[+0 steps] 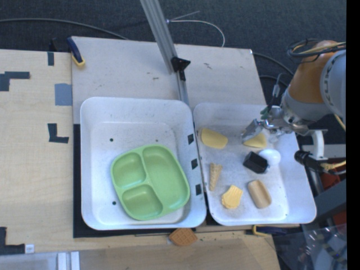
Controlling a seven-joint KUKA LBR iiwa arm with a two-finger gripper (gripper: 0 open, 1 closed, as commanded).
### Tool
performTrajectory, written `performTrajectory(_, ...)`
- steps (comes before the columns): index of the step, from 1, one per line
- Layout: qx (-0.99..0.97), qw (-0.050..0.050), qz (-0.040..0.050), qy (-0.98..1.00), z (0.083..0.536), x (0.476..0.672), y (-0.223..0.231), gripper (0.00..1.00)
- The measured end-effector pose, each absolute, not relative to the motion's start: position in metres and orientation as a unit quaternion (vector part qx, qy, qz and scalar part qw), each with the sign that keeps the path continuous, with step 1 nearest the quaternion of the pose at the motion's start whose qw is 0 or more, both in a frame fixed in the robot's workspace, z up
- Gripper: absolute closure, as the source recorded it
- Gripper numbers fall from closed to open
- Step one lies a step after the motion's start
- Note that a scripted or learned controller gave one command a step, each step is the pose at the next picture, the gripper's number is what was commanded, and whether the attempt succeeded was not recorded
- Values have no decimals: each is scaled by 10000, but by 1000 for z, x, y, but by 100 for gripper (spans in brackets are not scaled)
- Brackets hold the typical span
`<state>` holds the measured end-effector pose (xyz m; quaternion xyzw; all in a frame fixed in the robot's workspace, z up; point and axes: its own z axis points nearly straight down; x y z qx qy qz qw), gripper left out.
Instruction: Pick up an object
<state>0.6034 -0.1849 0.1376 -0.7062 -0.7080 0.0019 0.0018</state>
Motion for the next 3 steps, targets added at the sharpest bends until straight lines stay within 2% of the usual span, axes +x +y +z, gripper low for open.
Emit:
performTrajectory(1,-7056,7,9,-7086,150,604,-184,100)
performTrajectory(3,-7064,-22,-11,-7078,246,603,-181,100)
